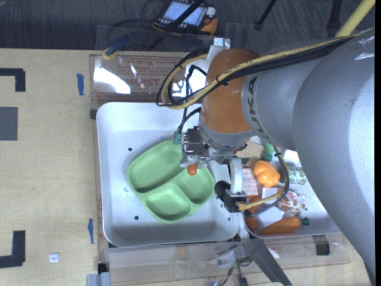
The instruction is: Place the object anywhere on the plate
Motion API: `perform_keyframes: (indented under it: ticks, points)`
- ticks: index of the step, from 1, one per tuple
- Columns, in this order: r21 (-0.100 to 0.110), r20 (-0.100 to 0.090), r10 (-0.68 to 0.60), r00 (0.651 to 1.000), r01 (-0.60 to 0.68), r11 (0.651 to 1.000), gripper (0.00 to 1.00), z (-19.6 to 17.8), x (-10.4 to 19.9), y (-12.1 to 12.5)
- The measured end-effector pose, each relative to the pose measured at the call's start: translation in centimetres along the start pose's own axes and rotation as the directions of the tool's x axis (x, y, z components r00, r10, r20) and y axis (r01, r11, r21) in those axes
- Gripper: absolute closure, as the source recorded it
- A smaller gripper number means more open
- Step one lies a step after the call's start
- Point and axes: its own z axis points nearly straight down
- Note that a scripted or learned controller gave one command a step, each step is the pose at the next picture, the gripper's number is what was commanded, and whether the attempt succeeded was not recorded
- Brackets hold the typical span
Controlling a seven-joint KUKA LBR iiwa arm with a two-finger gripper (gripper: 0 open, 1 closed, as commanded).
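In the left white bin you can see a green plate with three hollows. Use that plate as your marker for everything else.

Right over the plate's right edge, near its top corner, hangs the gripper. The big grey arm with its orange band comes in from the plate's right side and covers much of the view. A small orange thing sits just under the gripper, at the plate's right rim. You cannot tell from here if the gripper is gripping it or if it is lying on the plate. The parts around it are too dark and crowded.

To the right of the plate, in the other bin, lies a heap of toy food. There is an orange pepper, and lower down a carrot with a green end. A few small packets lie between them and the plate.

Above the plate, past the bin's far edge, a handheld screen lies on the dark floor. Black and yellow cables loop down from the arm, above the plate.
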Motion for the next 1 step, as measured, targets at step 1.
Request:
perform_keyframes:
  ticks: [1]
  points:
    - [0.0, 0.0, 0.001, 1.0, -0.001, 1.0, 0.0, -0.01, -0.04, 0.01]
